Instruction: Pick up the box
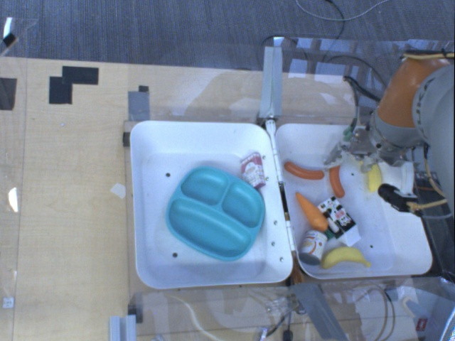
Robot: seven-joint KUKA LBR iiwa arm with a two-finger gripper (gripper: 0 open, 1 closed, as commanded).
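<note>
Clutter worries me: box [337,215] lies in the right bin [398,261], touching carrot [311,212] and just beside can [311,245]; gripper [353,146], state unclear, could snag a neighbour instead.

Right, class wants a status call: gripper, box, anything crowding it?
Gripper low over right bin, far end. Box lying free mid-bin, not held. Carrot touching it; sausage and banana close by.
</note>
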